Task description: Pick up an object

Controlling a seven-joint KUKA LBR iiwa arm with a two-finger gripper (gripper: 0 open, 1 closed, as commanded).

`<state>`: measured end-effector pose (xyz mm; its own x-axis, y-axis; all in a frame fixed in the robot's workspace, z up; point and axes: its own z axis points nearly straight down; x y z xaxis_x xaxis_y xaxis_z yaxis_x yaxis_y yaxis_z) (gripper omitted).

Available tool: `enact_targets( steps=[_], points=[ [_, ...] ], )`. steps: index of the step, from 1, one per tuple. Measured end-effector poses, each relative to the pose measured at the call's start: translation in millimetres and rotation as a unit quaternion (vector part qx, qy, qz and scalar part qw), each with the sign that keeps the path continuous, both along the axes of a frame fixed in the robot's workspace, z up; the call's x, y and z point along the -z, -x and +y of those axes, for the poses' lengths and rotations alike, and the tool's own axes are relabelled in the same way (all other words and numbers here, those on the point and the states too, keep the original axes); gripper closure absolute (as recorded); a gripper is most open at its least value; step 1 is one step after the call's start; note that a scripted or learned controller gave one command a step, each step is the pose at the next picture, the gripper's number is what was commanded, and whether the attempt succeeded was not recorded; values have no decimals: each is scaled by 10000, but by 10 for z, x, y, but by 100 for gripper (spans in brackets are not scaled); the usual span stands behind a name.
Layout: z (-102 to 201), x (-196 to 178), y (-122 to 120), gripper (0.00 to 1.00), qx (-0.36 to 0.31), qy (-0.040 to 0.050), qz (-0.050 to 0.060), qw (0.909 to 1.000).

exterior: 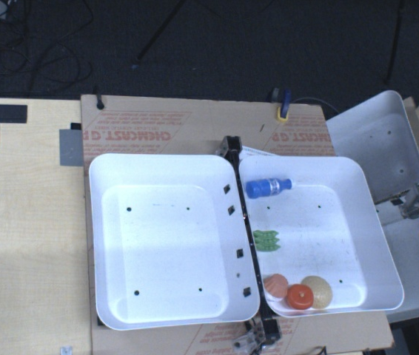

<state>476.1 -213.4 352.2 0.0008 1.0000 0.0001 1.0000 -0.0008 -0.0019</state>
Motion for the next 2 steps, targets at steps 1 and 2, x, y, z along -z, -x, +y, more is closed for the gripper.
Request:
enact_targets(
  steps=[1, 2],
  points=[
    [-4, -206, 2, 100, -10, 3, -12, 10000],
    [1, -56, 1, 100, -3, -1, 6, 10000]
  ],
)
